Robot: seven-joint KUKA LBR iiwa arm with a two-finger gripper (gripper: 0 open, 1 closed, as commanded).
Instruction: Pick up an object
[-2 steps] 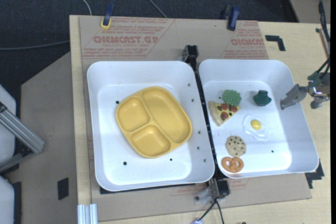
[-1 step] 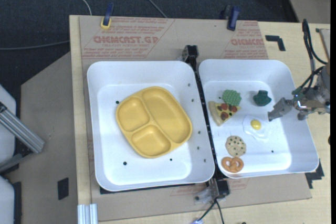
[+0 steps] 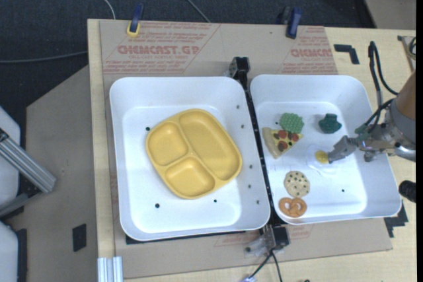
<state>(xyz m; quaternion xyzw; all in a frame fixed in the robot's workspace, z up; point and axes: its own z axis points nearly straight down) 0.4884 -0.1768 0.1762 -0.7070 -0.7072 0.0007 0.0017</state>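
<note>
Left bin (image 3: 125, 142) holds yellow tray (image 3: 192, 152); right bin (image 3: 350, 86) holds toy foods (image 3: 284, 135).

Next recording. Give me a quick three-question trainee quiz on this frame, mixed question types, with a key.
1. True or false: the yellow divided plate lies in the left bin.
2. Which lies nearest the gripper? A pretzel B small yellow piece C cookie
3. Fill in: the pizza slice lies just below the green ___.

Key: 1 true; 2 B; 3 broccoli.
</note>
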